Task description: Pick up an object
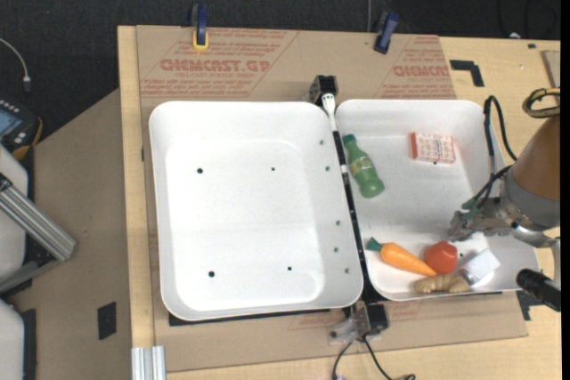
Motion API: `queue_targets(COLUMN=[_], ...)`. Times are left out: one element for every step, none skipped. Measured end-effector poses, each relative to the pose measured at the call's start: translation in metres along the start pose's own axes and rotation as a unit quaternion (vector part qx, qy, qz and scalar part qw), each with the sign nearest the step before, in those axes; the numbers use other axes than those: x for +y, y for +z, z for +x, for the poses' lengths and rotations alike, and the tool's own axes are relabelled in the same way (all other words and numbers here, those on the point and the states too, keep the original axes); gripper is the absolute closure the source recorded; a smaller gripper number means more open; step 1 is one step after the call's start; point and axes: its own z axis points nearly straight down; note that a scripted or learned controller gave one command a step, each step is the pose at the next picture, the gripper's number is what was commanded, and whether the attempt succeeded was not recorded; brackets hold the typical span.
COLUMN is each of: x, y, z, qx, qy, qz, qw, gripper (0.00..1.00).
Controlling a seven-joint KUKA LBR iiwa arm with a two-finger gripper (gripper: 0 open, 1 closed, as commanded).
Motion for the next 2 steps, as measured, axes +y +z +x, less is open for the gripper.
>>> queue_targets(x=[0.000, 0.014], y=[0.001, 0.011], z=[0.000, -0.007], qx=[0.000, 0.000], qy=[0.000, -0.001], qz=[0.001, 0.001], qw=[1.0000, 1.0000], gripper=[0.00, 0.00])
